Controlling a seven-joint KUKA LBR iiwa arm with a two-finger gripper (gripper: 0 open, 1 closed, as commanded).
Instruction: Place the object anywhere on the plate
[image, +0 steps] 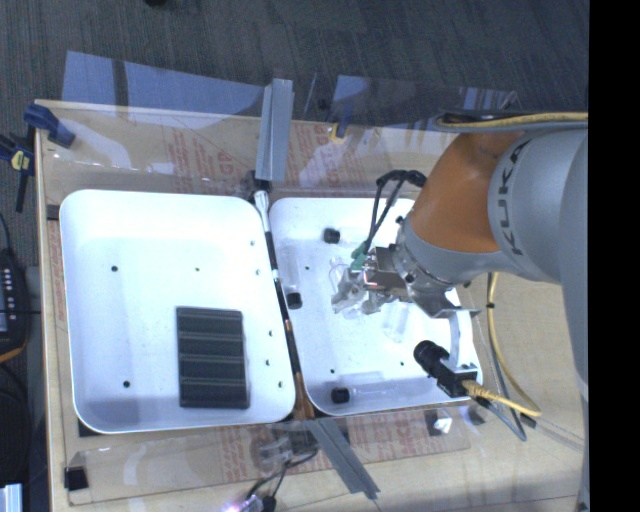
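Bench (150, 455) of brown board under clear, glossy sheeting. Nearest: small black piece (340, 395) on floor of right bin (330, 350), close to near wall. Level with it, in left bin (75, 300), plate (212, 357): dark flat rectangle, ribbed crosswise, lying toward near wall. Both bins white, smooth, shallow, round-cornered. Farther in, second black piece (293, 298) beside right bin's left wall. Which piece is the object to be placed: not determinable; all in right bin, well apart from plate. Gripper (355, 285) over right bin's middle, metallic and glinting; whether open or closed, or holding anything: cannot tell. Third black piece (331, 236) near far wall. Grey arm (520, 220), orange-banded, across right side. Beyond, dark textured carpet (400, 40).
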